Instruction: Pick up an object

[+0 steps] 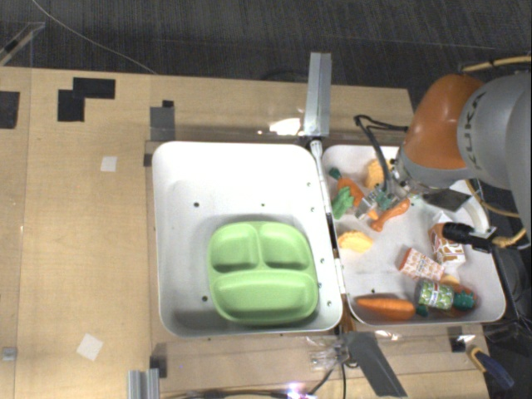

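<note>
Gripper [384, 199]: low in right bin [490, 306], touching small carrot [391, 214]; grasp state cannot tell. Nothing lifted; pick pending.

On the desk [75, 248] two bins sit side by side. The left bin [191, 181] holds a divided tray [263, 271] toward its 5 o'clock corner. In the right bin [497, 306], a carrot [385, 307] lies at 7 o'clock, a can [435, 296] just right of it, and a carton [419, 264] above both.
</note>
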Tool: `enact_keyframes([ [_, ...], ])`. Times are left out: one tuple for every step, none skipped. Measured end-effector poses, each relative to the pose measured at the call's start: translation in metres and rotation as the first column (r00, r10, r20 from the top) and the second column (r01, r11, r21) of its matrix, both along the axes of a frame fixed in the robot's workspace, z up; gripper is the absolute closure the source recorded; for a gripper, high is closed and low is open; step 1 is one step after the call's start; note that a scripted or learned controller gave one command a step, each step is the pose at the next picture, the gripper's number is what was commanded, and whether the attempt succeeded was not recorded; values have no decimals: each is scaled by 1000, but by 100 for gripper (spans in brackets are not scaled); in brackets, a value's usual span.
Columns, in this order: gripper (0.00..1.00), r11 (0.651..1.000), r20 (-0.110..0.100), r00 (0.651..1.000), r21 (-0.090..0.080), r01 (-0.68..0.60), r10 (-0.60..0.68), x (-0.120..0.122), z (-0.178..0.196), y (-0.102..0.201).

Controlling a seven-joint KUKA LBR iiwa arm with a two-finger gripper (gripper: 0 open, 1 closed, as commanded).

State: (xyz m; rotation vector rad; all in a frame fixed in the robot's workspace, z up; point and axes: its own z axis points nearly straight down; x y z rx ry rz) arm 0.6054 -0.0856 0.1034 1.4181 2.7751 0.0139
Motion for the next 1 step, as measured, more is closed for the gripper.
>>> enact_keyframes([
  [100, 1000, -11, 1000, 6, -16, 16, 44, 87, 83],
])
